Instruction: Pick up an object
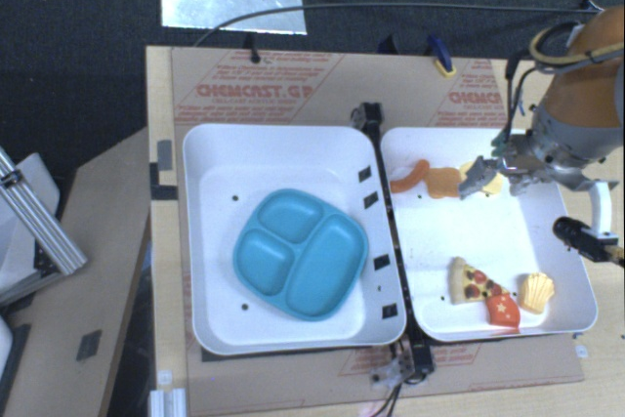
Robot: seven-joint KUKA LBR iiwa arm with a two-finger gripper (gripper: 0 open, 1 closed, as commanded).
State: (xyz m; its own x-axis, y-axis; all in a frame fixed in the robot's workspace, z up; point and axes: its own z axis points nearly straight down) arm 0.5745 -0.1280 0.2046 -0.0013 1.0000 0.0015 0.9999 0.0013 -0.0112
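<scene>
Reaching in from the right, I am hanging my gripper (485,179) over the far part of the right bin (566,239), with my orange-banded wrist above it. My grey fingers (476,179) are pointing toward the bin's far left, but I cannot tell how far apart they are standing, nor whether anything is sitting between them. An orange toy piece (441,182) is lying just beside my fingertips, and a curved orange sausage-like piece (410,176) is lying next to it, nearer the divider between the bins. A pale yellow piece (491,185) is showing right under my gripper, partly hidden by it. At the near side of the same bin, a toy pizza slice (473,280) is lying beside a red piece (503,310), and a small yellow shell-shaped piece (536,290) is sitting near the right wall. In the left bin (210,210), a blue divided plate (300,252) with three compartments is lying flat, well apart from me.
</scene>
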